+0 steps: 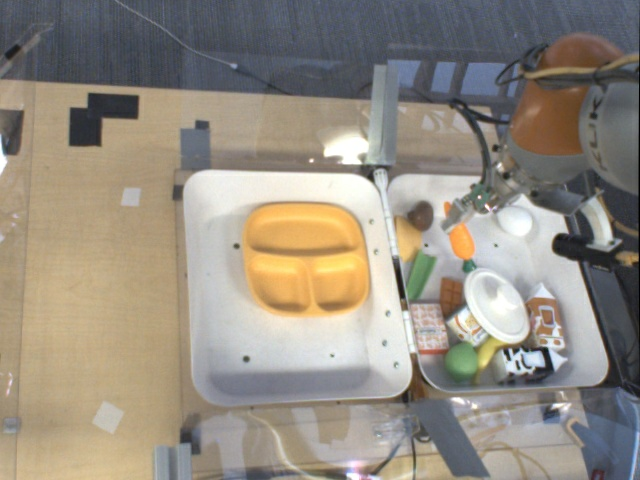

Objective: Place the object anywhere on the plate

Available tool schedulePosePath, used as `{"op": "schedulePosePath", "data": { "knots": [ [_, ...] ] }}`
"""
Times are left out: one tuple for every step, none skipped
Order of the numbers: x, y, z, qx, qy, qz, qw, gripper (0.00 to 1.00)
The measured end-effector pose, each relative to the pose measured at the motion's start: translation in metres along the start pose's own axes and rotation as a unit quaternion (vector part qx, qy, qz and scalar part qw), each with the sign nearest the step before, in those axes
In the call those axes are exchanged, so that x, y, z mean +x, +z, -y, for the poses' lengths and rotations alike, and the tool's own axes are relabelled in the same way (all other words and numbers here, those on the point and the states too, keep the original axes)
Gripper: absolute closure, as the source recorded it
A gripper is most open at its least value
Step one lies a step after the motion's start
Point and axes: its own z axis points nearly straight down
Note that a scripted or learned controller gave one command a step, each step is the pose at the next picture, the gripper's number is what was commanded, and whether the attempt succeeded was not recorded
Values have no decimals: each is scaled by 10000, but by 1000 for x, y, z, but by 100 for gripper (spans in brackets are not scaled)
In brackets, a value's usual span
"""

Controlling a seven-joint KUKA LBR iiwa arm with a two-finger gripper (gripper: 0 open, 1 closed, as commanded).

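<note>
The wooden bench (100, 298) bears two white bins (215, 298) side by side.

The arm (560, 108) reaches in from the right, end effector (478, 202) lowered.

I see the gripper (478, 204) over the right bin (590, 363), a carrot (461, 241) just below it. The cup (490, 308) lies nearer me; the plate (305, 258) sits in the left bin (210, 298), well left.
</note>
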Motion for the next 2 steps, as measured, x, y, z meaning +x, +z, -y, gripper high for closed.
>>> {"op": "schedulePosePath", "data": {
  "knots": [
    [99, -96, -5, -43, -863, 3, 9963, 100],
    [166, -31, -60, 23, -400, -40, 9992, 100]
  ]
}}
